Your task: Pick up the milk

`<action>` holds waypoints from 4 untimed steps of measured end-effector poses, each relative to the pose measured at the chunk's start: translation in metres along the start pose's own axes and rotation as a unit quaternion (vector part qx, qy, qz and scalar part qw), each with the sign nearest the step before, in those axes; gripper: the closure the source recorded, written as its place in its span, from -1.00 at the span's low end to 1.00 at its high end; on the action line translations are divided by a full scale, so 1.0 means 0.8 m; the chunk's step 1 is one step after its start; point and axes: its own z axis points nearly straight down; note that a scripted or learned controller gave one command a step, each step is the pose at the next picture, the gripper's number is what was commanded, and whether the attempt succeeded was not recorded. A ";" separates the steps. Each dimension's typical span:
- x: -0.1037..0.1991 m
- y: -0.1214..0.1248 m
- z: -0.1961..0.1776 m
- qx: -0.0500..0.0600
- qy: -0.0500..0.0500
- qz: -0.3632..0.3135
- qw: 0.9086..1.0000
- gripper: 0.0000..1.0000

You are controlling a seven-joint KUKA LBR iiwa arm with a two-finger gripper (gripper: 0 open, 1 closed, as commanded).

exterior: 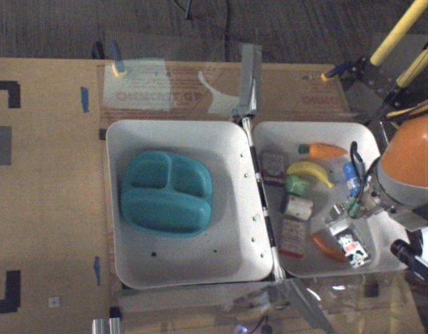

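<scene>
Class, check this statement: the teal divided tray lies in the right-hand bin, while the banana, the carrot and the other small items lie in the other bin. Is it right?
Not quite. The camera view shows the teal divided tray in the left-hand bin, alone. The banana, the carrot and the other small items lie in the other bin, the right-hand one.

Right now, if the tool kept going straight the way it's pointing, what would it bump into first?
Probably the milk carton, lying just under the tool in the right bin, next to an orange toy. Depth is hard to judge from above, so it could hit the bin floor instead.
</scene>
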 end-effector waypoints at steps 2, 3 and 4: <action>-0.005 0.000 -0.024 -0.003 -0.002 0.004 1.000 1.00; -0.067 -0.021 -0.071 0.000 0.000 -0.136 0.991 1.00; -0.067 -0.022 -0.071 0.000 0.000 -0.135 0.991 -1.00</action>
